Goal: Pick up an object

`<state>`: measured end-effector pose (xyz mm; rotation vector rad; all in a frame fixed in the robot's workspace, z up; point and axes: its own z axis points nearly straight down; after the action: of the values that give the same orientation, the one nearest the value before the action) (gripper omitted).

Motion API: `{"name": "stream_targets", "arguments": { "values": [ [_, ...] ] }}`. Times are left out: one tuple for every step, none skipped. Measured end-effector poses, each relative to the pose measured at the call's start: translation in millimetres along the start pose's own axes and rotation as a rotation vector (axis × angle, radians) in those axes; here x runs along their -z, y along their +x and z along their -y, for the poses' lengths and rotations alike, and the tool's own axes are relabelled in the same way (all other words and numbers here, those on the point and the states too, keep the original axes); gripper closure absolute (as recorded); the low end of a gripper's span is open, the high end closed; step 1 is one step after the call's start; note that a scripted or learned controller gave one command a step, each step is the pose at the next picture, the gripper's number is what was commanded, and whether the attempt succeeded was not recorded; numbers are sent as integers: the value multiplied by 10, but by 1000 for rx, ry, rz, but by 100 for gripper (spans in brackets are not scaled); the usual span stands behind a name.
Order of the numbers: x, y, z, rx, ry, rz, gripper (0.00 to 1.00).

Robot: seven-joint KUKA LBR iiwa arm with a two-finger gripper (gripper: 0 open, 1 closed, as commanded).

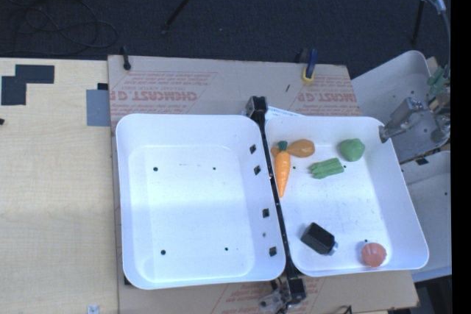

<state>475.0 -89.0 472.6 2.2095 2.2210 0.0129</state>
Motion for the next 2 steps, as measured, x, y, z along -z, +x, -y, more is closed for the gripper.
{"name": "stream_targets", "arguments": {
  "values": [
    [503, 668, -136, 0, 10, 0, 0],
    [571, 648, -136, 0, 18, 1, 100]
  ]
}}
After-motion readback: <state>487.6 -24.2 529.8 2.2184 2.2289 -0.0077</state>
